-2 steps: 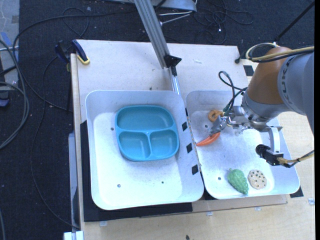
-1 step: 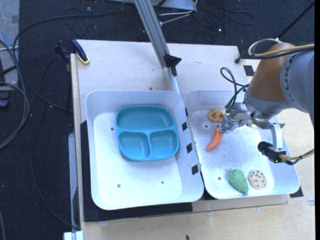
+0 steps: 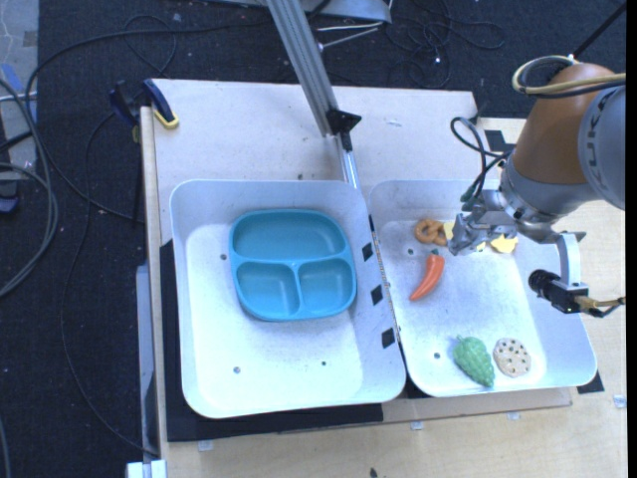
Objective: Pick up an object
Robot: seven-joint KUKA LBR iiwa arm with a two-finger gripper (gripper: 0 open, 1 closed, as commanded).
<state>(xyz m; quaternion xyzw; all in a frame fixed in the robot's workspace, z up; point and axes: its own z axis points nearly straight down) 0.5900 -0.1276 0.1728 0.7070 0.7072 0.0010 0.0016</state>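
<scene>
Your end effector (image 3: 470, 235) hangs low in the right bin (image 3: 557, 366), its grip state impossible to tell, beside a pretzel (image 3: 430, 231) and yellow piece (image 3: 504, 245), above the orange pepper (image 3: 428, 277), with a green leafy item (image 3: 475, 359) and cookie (image 3: 512, 358) nearer the front.

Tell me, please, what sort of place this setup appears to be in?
Most likely a robotics lab bench for pick-up trials. A grey and orange arm reaches over two white bins, toy food such as a chili pepper and cookie lies in one, and loose cables run across the dark floor.
</scene>
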